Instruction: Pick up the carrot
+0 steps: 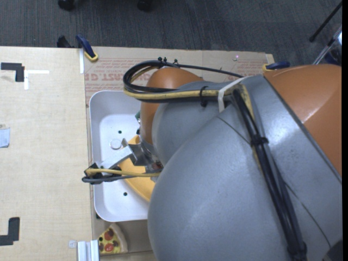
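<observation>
The grey arm with its orange band reaches far over the left white bin and hides most of it. My gripper shows as a bit of grey metal low over the bin's middle. Just under it lies a yellow-orange curved object on the bin floor, partly covered by the arm; I cannot tell what it is. A small grey round piece rests on the floor to the gripper's left.
A black and yellow cable hangs across the bin's left rim. A toy pizza slice lies on the bench below the bin. Light wooden bench lies to the left; blue-yellow clamps hold the cardboard behind.
</observation>
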`<state>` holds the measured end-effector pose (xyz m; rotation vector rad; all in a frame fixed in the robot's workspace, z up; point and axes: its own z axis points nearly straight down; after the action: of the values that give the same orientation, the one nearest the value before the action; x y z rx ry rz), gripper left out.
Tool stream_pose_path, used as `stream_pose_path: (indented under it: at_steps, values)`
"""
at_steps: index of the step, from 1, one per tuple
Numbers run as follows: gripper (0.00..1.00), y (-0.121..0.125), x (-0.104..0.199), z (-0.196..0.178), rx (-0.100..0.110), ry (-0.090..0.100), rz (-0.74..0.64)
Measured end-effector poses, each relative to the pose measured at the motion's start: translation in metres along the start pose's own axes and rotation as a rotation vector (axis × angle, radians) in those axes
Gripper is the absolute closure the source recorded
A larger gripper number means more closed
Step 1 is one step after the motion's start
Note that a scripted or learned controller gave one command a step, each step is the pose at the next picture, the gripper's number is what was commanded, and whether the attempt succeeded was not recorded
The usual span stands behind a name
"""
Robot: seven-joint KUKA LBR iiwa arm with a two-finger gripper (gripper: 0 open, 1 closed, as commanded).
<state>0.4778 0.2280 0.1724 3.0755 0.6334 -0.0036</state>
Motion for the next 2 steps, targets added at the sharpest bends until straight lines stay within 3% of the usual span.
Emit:
stream_pose_path:
  at_steps: [1,2]
  values:
    - [1.0,0.0006,-0.0012,0.0776,-0.001,-0.003,0.21]
    - [0.0,0.0012,0.0003,0.0759,-0.002,0.003,0.209]
